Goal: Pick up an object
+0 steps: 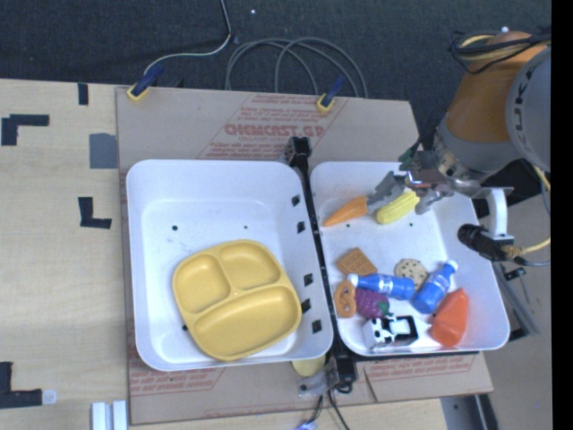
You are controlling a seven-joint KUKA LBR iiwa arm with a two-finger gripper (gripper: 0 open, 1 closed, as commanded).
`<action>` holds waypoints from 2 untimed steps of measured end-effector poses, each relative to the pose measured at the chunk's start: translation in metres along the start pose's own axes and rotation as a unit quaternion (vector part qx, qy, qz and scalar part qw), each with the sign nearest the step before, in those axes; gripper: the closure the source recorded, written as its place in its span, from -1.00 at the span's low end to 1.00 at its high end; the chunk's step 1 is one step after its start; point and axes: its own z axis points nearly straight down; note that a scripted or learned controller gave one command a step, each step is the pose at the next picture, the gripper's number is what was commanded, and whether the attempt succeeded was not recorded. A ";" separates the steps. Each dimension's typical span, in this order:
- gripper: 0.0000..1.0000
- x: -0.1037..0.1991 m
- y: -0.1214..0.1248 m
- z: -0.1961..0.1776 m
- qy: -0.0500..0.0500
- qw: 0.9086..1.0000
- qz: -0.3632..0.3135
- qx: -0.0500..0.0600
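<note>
On the worktop (54, 240) sit two white bins side by side. The left bin (152, 195) fills the middle left of the frame and has one yellow plate (237, 298) with three sections lying low in it. The right bin (474, 267) sits in the middle right of the frame and holds many small toys. Near its top left lies one orange carrot (346, 210), and just beside it to the right is one yellow corn cob (397, 208). Lower down are one square cracker (356, 262), one round cookie (410, 270), two blue bottles (387, 285) (435, 287), one purple toy (370, 302), one black and white toy (392, 330) and one orange-red toy (451, 317) in the lower right corner. The claw (405, 189) hangs over the upper part of the right bin, right above the corn cob, and it looks clenched around the cob. The grey and orange arm (492, 106) reaches in from the upper right of the frame.
</note>
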 end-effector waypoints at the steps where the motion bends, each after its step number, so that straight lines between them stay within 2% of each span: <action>1: -1.00 0.015 -0.027 0.128 -0.001 1.000 0.000 -0.002; 2: -1.00 0.023 -0.040 0.123 -0.002 1.000 0.000 -0.005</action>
